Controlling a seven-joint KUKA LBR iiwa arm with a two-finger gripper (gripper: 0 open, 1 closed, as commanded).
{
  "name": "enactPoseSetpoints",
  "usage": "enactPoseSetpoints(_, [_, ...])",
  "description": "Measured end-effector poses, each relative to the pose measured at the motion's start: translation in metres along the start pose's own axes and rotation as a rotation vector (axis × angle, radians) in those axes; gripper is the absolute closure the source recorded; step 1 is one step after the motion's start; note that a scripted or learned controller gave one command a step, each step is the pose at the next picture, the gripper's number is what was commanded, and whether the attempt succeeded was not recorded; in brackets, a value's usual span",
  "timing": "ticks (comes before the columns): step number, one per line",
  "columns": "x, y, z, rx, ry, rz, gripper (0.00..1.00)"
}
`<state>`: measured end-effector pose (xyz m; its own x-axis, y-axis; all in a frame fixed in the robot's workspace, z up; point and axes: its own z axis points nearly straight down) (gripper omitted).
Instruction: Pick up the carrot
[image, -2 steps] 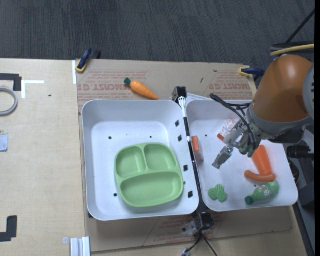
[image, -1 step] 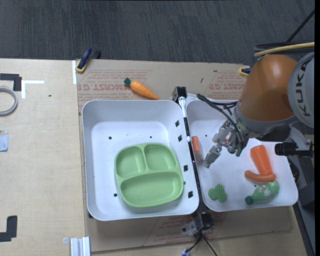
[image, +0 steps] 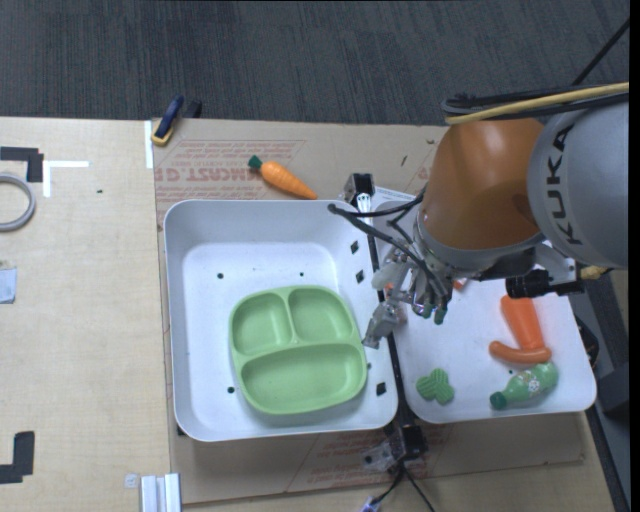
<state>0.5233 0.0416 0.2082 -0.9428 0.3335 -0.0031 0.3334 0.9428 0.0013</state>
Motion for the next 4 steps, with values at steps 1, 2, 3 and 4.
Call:
enactPoseSetpoints(1, [-0.018,-0.008,0.008,0.0,0.001,-0.157,0.0])
enactPoseSetpoints(2, [-0.018,-0.041,-0.065,0.0,-0.002,-0.382,0.0])
enactPoseSetpoints(3, [-0.013,-0.029,-0.083,-0.001,-0.003,-0.617,0.0])
enactPoseSetpoints(4, [-0.011,-0.035,-0.087,-0.001,-0.003,-0.919,0.0])
